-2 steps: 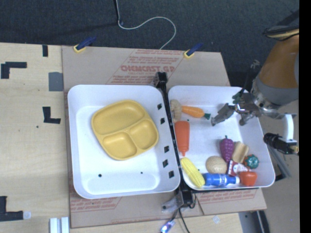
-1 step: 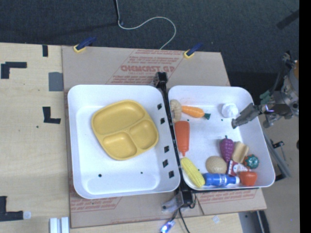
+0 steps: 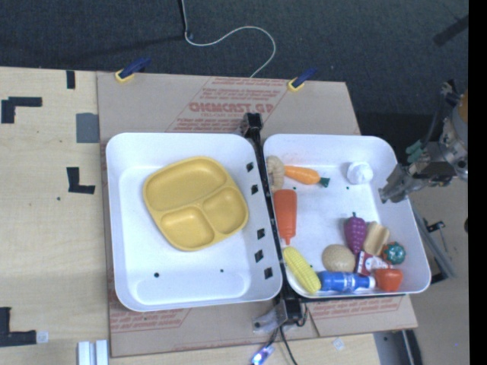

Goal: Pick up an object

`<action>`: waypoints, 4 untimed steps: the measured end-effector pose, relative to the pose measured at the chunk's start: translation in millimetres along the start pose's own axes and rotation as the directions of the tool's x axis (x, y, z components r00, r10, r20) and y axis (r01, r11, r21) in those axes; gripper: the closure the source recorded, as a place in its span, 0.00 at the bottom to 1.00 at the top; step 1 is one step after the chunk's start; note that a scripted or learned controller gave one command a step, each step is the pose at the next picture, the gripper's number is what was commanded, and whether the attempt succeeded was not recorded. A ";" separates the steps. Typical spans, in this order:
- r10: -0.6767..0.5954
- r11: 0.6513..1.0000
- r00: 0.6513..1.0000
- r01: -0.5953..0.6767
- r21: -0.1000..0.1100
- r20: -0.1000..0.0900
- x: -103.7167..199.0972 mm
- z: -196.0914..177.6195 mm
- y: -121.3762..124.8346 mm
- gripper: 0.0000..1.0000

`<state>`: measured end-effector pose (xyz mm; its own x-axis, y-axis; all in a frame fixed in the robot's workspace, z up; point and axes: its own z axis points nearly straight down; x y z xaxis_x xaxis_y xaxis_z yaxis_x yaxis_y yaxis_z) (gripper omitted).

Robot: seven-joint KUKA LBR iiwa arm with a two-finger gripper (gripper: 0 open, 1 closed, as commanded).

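Right bin (image 3: 380, 147), lower right of the frame, crowded with toy food. Along its left wall: a long orange-red carrot (image 3: 286, 214) standing lengthwise, a yellow corn cob (image 3: 301, 270) below it, angled toward the bottom edge. Up top, a smaller orange carrot with a green tip (image 3: 303, 176) lying across, just beside a pale tan piece (image 3: 275, 171) pressed against the divider. Further right, a small white round object (image 3: 359, 172), alone near the upper wall. Down in the lower right corner, a tight cluster: purple grapes (image 3: 355, 233), a tan bread-like piece (image 3: 376, 239) touching them, a beige potato-like lump (image 3: 339, 258), a blue bottle (image 3: 344, 282) lying flat along the bottom wall, a red piece (image 3: 389, 279) and a small teal ball (image 3: 394, 253) packed in beside.

Left bin (image 3: 122, 204), centre-left of frame: a yellow divided plate (image 3: 196, 202) with three compartments, sitting tilted.

Gripper (image 3: 399, 182) at the right edge of the frame, over the right bin's right rim, well apart from the cluster and nothing seen between its fingers. Too dark and small to tell how far open.

Above the bins, a white cable (image 3: 228, 36) looping over dark floor; blue-and-yellow clamps (image 3: 133, 68) on the cardboard corners.
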<state>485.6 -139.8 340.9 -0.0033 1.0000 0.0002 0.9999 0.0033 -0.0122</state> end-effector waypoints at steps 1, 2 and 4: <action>-0.001 1.000 1.000 0.001 -0.011 0.001 15.7 -46.4 -0.9 1.00; 0.008 1.000 1.000 -0.008 -0.011 0.004 -54.7 -83.5 -2.1 1.00; 0.004 1.000 1.000 -0.004 0.001 0.000 41.1 51.5 -1.7 1.00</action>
<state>483.2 -98.7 289.5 0.0004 1.0000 0.0003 0.9999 -0.0004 -0.0130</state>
